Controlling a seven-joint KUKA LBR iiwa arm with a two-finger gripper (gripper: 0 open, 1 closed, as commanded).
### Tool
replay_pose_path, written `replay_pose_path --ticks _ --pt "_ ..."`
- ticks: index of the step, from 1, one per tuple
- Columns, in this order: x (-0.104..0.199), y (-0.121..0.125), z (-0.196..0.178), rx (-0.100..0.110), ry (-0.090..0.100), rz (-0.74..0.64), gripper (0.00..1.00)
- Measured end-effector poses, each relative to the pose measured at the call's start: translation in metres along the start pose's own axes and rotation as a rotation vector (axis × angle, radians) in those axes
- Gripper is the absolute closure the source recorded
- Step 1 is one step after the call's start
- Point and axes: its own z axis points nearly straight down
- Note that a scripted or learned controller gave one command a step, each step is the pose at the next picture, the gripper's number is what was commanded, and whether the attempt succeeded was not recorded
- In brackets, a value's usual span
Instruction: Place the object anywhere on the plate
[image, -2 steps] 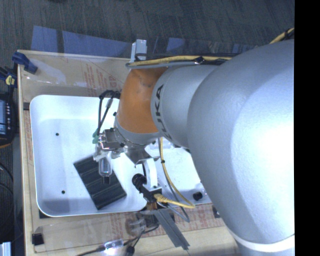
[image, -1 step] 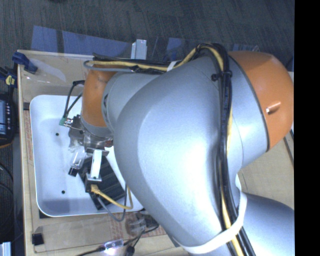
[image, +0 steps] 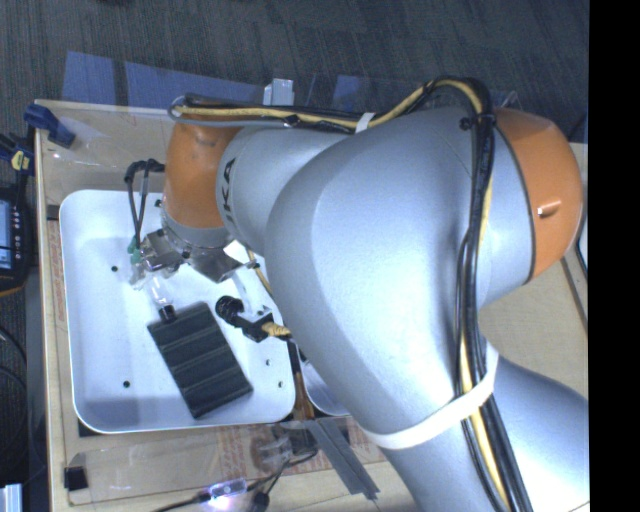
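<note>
A flat black ridged block (image: 200, 360) lies at a slant in the left white bin (image: 90, 300), towards its front. My gripper (image: 157, 280) hangs over the same bin, just beyond the block's upper left end and very close to it. Nothing shows held in the gripper. The large grey arm (image: 400, 260) with its orange band reaches in from the right and hides most of the right bin (image: 325, 398), of which a small stretch of rim shows under the arm.
A few tiny dark specks (image: 127, 383) dot the left bin's floor. Bare white floor lies left of the block. Wooden bench edge (image: 150, 455) runs along the front, with cables and clamps (image: 20, 150) at the far left.
</note>
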Motion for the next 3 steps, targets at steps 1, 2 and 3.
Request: replay_pose_path --ticks 1,2,3 --pt "0.011 0.041 0.001 0.001 0.000 0.263 1.00" --pt "0.059 0.068 -0.092 -0.001 0.001 0.224 1.00" --pt "0.061 0.057 -0.154 -0.001 0.001 0.153 1.00"
